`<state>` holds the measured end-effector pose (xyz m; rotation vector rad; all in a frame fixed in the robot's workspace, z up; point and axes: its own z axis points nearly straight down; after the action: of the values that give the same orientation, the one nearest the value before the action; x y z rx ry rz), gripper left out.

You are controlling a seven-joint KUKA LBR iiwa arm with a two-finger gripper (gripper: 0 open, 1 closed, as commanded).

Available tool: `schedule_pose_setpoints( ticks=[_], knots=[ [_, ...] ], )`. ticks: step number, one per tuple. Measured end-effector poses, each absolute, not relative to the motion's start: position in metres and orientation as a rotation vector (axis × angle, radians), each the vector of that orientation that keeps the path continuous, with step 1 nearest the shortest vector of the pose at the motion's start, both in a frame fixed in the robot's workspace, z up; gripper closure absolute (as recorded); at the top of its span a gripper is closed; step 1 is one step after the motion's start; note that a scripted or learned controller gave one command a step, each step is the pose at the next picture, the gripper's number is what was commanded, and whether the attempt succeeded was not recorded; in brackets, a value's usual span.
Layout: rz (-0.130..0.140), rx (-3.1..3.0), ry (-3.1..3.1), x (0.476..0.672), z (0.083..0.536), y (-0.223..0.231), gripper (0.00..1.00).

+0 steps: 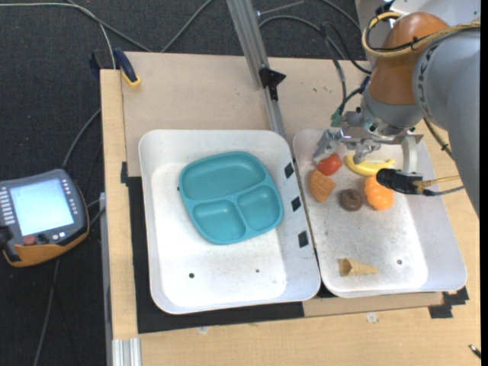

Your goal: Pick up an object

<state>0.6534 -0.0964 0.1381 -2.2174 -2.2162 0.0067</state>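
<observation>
No lettering, brand mark, number or sign can be read anywhere on the table (pixel 198 90) or the two white bins. The teal divided plate (pixel 229 197) in the left bin (pixel 164 280) is plain, and the toy food in the right bin (pixel 435 265) bears no label. The handheld control pendant (pixel 40 216) lying off the table's left edge has a lit screen, but it is washed out to a pale glow and its contents are too blurred to make out.
</observation>
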Motion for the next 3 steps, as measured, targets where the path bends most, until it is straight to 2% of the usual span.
schedule_pose_setpoints(
  ticks=[1, 2, 3],
  knots=[
    [0.007, -2.217, -2.216, 0.652, 0.085, -0.096, 0.0],
    [0.004, -2.22, -2.217, 0.653, 0.099, -0.096, 1.0],
    [-0.005, -2.225, -2.223, 0.653, 0.144, -0.101, 1.0]
  ],
)
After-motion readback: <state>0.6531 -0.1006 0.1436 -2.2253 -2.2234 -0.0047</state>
